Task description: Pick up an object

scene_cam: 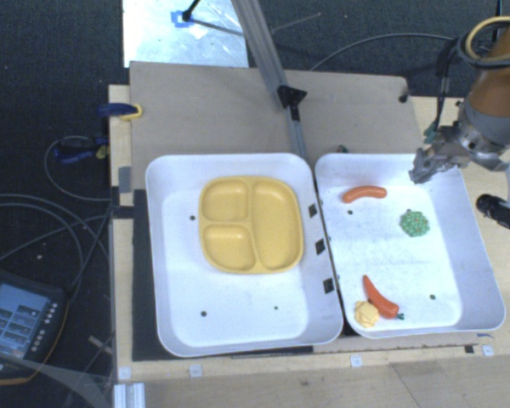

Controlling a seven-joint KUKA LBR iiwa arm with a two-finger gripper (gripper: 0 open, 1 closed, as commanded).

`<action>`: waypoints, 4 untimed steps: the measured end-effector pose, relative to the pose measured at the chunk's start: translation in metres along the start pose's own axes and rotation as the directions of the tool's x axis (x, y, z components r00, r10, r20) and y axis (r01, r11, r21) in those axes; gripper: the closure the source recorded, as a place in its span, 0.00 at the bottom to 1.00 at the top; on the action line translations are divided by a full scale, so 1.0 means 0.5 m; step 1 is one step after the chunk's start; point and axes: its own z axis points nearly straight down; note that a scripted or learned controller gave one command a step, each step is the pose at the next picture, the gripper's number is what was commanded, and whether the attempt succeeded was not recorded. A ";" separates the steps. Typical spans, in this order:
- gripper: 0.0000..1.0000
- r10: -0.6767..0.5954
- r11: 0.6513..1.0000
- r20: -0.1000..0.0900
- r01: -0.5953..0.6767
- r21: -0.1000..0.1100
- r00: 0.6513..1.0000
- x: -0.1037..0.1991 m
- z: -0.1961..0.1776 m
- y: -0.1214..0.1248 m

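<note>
The right bin (pixel 459 253) holds several small toy foods. An orange sausage (pixel 363 194) lies near its back left. A green bunch of peas (pixel 414 223) sits right of the middle. A red-orange chili pepper (pixel 380 297) lies near the front, touching a pale yellow lump (pixel 366 314) at the front left corner. My gripper (pixel 423 170) hangs over the bin's back right edge, above and behind the peas, with nothing seen in it. Its fingers are too small and dark to read.
The left bin (pixel 178 313) holds a yellow three-compartment plate (pixel 250 224). A grey pole (pixel 263 45) slants across the back of the bench. Cables and a handheld controller (pixel 13 313) lie on the floor at left.
</note>
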 end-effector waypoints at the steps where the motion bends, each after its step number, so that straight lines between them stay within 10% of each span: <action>1: 1.00 -0.004 1.000 0.000 0.004 -0.001 1.000 0.000 -0.110 0.004; 4: 1.00 -0.009 1.000 -0.004 0.009 0.007 1.000 0.300 -0.127 -0.067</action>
